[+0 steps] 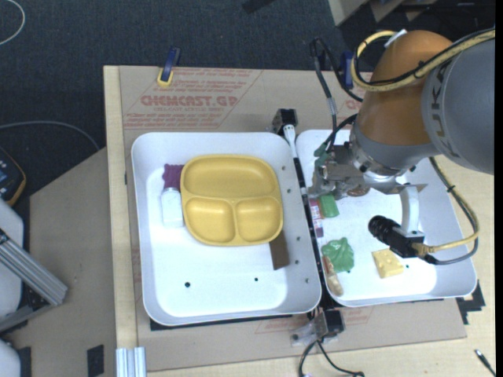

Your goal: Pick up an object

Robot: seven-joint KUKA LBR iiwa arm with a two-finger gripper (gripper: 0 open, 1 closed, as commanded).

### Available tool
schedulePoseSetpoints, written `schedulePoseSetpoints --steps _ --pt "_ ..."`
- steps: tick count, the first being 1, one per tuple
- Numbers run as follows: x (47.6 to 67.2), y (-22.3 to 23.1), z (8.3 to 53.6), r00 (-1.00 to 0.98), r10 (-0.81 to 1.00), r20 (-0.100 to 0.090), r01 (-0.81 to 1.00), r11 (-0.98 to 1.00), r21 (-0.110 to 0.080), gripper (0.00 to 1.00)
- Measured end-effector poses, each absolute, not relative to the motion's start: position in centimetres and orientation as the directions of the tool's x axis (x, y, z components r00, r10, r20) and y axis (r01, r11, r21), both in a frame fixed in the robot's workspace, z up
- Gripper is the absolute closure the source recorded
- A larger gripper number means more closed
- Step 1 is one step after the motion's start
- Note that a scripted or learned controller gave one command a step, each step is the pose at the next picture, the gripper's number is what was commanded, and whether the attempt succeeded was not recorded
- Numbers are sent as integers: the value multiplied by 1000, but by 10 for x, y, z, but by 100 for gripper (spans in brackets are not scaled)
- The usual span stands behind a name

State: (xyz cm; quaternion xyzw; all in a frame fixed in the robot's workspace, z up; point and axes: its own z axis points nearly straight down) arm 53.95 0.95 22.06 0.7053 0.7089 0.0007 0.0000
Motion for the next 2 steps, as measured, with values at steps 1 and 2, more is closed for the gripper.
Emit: schedulePoseSetpoints --steps 1,2 --pt "559 57 214 -6 1000 2 1000 6 3 100" --pt "560 55 231 -1 1000 0 1000 1 4 100"
